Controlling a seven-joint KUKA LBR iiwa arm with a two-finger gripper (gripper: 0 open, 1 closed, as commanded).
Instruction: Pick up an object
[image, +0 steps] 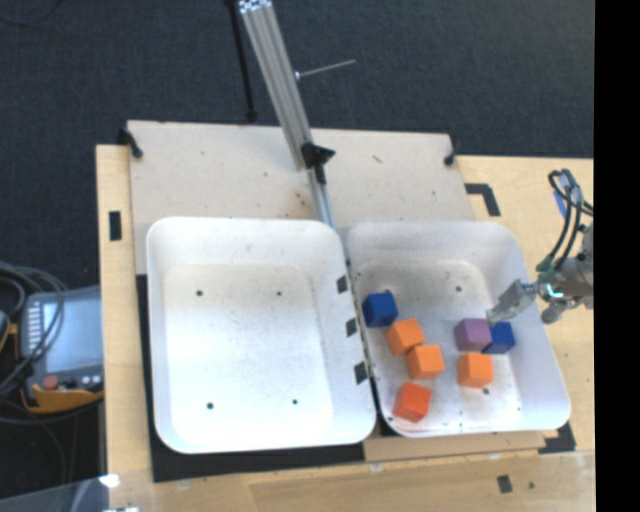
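Low, the gripper (512, 296) hangs beside the purple cube (472, 333).

Legible text, labels, brands, numbers, signs: none. The device with a screen (62, 335) at the left edge shows a pale display, its content too blurred to read. Blocks, bins and bench carry no readable markings at this resolution.

A single fixed camera looks down, seemingly from the front, at a slant over two white bins (250, 330).
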